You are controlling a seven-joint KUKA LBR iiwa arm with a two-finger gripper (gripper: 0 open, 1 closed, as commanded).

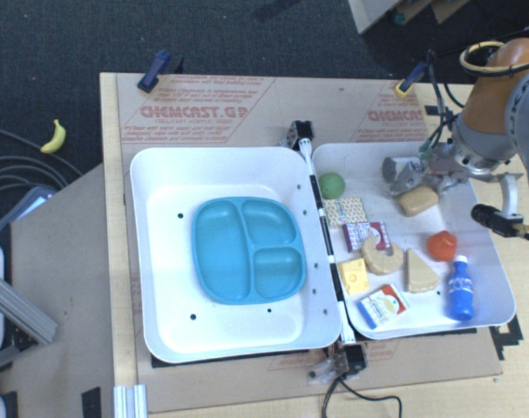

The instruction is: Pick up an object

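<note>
My gripper (pixel 403 174) hangs low over the back of the right bin (pixel 364 160), at the end of the grey arm (pixel 495 103) that reaches in from the right. A tan bread roll (pixel 418 201) lies just in front of it, touching or nearly touching. Nothing shows as held. Also in this bin are a green ball (pixel 332 185), a red tomato (pixel 441 245), a blue bottle (pixel 460 291), a sandwich wedge (pixel 420 273), a round biscuit (pixel 382 258) and a yellow block (pixel 354 277).
The left bin (pixel 164 198) holds a blue divided plate (pixel 249 249). A patterned cracker (pixel 346 211), a purple packet (pixel 369 233) and a small carton (pixel 382 306) crowd the right bin's left and front. Clamps sit at the board's back edge.
</note>
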